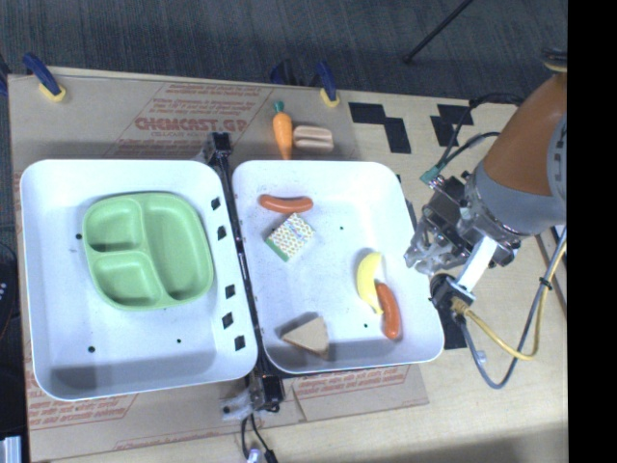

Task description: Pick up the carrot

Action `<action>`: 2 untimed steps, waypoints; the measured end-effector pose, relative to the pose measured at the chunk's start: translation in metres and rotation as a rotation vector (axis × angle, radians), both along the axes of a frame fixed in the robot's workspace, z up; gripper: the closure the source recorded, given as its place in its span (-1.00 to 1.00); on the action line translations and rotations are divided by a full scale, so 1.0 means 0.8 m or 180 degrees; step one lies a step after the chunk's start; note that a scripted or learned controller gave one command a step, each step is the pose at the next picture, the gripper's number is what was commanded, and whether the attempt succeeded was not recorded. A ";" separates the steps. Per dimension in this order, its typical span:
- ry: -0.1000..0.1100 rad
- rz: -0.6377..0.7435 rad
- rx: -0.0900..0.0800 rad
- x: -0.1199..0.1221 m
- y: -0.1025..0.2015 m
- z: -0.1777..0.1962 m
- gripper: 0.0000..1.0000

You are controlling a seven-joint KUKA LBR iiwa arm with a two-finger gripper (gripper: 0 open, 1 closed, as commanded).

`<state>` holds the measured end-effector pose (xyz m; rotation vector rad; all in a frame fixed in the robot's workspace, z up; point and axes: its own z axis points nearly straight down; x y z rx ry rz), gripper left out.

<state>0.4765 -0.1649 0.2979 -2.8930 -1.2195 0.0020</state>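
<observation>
the arm (525, 162) sits off the right bin's (410, 258) right edge, its gripper (434, 258) just outside the rim; i cannot tell if the gripper is open or closed, the view being too cluttered there. the carrot (281, 131) lies outside both bins, on the cardboard (193, 114) just beyond the right bin's far rim, touching or nearly touching a small sandwich-like toy (313, 139).

risk, as i judge it: the carrot is well apart from the gripper, across the whole bin, so a long reach is needed. it lies close against the toy and near the rim, so a descent could clip the rim or nudge the toy and roll the carrot away. the orange sausages could also be taken for it.

left bin (39, 258): a green divided plate (147, 249).

right bin: one sausage (285, 203) near the far side, a checkered block (290, 236) just below it, a banana (367, 280) touching a second sausage (388, 311) at the right, and a bread wedge (307, 336) at the near edge.
</observation>
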 end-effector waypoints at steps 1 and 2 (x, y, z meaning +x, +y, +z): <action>0.0012 0.0184 0.0006 -0.001 0.161 -0.080 1.00; -0.0001 0.1454 0.0000 0.015 0.153 0.038 1.00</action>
